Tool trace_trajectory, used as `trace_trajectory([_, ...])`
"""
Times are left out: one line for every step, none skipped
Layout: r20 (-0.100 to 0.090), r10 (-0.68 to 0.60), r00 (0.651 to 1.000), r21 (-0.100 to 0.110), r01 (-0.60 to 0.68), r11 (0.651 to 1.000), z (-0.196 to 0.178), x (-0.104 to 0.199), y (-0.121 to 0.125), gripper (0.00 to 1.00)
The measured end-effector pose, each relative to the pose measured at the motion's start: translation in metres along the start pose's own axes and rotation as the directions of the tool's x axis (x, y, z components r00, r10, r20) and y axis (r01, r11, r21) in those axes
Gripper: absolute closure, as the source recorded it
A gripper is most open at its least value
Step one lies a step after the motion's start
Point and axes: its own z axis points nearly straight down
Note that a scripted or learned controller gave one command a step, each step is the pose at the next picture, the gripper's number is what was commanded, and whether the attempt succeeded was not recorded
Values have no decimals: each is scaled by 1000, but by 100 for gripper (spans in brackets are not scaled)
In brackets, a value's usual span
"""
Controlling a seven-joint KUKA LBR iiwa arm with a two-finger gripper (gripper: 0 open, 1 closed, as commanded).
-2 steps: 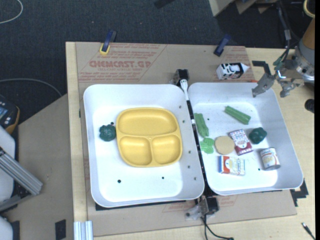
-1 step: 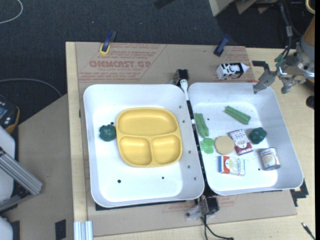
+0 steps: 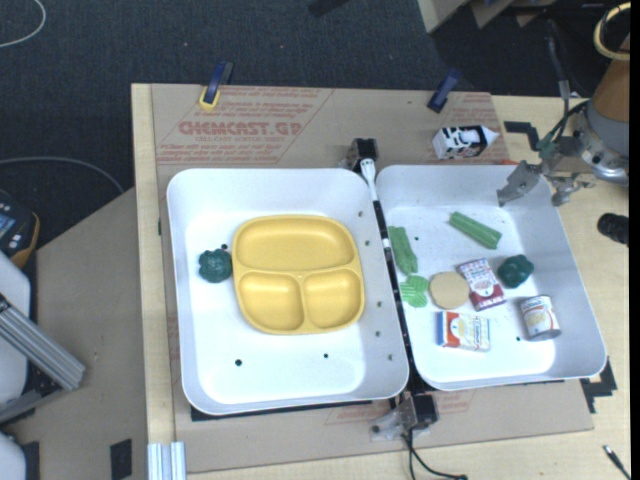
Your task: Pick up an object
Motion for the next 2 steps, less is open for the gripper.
trace_trajectory([-1,-1,1000,0,1,1000,43,2,-2,0])
trace_trajectory([-7,-5,1000,-5,5,1000,92,6,1,0])
